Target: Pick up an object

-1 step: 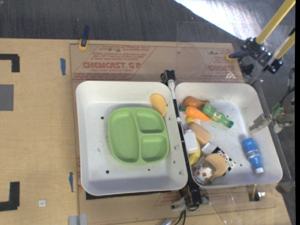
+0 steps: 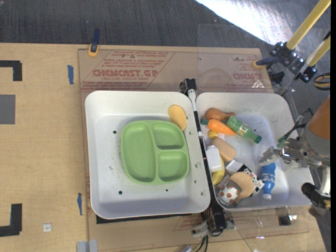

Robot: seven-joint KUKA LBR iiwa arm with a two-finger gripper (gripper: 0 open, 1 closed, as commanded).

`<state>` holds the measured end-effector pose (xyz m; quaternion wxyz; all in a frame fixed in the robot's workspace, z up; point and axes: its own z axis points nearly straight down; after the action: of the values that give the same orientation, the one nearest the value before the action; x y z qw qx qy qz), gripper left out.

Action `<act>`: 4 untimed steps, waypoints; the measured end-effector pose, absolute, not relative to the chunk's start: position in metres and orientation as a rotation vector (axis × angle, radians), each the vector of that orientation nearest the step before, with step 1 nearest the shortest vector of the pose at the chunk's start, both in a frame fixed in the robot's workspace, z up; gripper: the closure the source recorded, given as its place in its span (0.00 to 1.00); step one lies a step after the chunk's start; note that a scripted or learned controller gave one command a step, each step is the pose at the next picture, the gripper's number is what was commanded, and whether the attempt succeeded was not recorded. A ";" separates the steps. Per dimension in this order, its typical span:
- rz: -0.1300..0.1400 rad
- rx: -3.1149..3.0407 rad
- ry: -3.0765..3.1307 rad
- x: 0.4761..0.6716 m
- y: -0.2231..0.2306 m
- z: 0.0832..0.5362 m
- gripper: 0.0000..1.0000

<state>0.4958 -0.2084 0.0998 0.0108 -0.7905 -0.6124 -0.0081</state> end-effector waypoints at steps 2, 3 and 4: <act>-0.002 -2.698 -1.611 0.499 -0.164 0.173 1.00; -0.003 -2.800 -1.419 0.538 -0.087 0.211 1.00; 0.002 -3.065 -0.686 0.536 -0.039 0.241 1.00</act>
<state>0.5363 -0.0394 0.2415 0.0006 -0.9758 -0.2185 0.0006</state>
